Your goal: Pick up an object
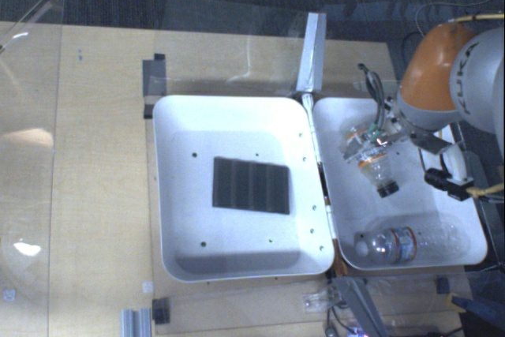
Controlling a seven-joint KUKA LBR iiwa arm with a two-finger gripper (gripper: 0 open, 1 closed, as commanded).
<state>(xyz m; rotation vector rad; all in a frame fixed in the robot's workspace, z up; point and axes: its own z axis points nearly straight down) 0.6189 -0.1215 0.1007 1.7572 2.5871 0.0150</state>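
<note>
Two white bins sit side by side on the wooden bench, and the one relation that matters is inside the right bin: a clear plastic bottle lies on its side along the near wall, below the gripper in the camera view and a little to its right. Its long axis runs roughly left to right, parallel to that wall, with the cap end seemingly toward the left. The gripper hangs over the upper middle of the same bin, well apart from the bottle, and a small clear object with orange markings sits right at its tip. Whether that object is between the gripper's parts or merely under them is too blurred to tell, so the gripper's state is not something I can read. A small dark piece lies just below it on the bin floor.

The single arm, grey with an orange band, comes in from the right and covers the bin's upper right corner. The bottle lies close against the near wall, so room there looks tight. The left bin holds a dark ribbed rectangle flat at its middle, far from the arm. The bin floors are smooth and white
</note>
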